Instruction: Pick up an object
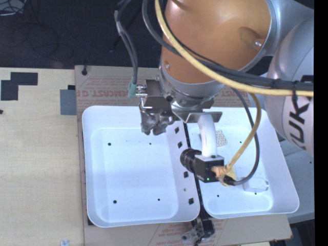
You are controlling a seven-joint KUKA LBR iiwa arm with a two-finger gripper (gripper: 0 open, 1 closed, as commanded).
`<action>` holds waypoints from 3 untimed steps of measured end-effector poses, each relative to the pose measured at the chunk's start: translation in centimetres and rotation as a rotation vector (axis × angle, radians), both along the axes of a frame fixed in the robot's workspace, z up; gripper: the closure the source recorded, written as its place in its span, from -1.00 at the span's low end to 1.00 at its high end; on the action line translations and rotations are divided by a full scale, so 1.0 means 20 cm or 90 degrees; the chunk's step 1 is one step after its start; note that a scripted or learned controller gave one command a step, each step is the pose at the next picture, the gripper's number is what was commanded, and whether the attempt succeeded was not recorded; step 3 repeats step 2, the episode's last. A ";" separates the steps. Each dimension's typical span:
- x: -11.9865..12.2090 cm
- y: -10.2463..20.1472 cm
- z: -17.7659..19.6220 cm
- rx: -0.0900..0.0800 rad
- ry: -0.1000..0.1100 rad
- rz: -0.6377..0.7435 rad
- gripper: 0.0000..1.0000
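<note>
Two white bins sit side by side; the gripper (154,123) hangs over the far edge of the left bin (97,188). Whether its claw is open, I cannot tell.

robotics lab | white bins (102,137) on cardboard-topped bench (41,152) | loose cables (128,40) | dark backdrop

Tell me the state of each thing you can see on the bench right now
Gripper: hanging above the far edge of the left bin, nothing visible between its fingers.
Left bin: flat on the bench, white floor showing.
Right bin: flat beside it, partly covered by the arm.
Clear object: lying in the right bin, untouched.
</note>
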State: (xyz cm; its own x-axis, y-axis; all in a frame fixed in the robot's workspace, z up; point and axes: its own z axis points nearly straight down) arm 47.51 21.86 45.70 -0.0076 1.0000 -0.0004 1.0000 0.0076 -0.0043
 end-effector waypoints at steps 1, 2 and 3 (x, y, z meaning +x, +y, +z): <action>0.05 0.11 -0.30 -0.003 0.004 -0.003 1.00; -0.02 -0.37 -1.58 -0.006 0.010 -0.009 1.00; -0.02 -0.37 -1.58 -0.006 0.010 -0.009 1.00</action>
